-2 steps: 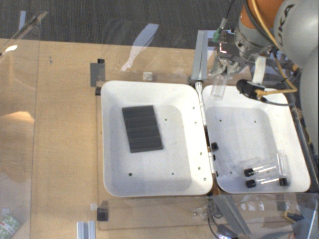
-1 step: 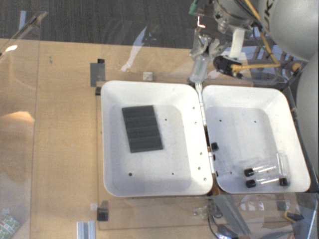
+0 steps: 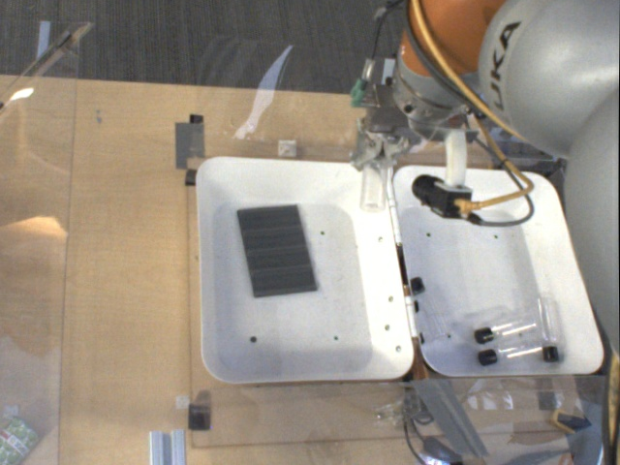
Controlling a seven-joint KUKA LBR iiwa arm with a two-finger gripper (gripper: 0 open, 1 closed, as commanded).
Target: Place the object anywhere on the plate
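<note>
A small clear plastic tube hangs upright below the end effector, over the far right edge of the left white bin. Its top appears to sit between the end effector's fingers, so they look clamped on the clear tube, though the tube is pale and hard to make out.

The dark grey ribbed rectangular plate lies flat in the middle of the left white bin. From the end effector it lies to the left and nearer the camera, well apart. Its long axis runs far to near, tilted a little.

My judgement: the coming move must carry the tube left and nearer, then lower it.

The right white bin holds more clear tubes with black caps at its near edge. Both bins rest on a pale wooden bench.
</note>
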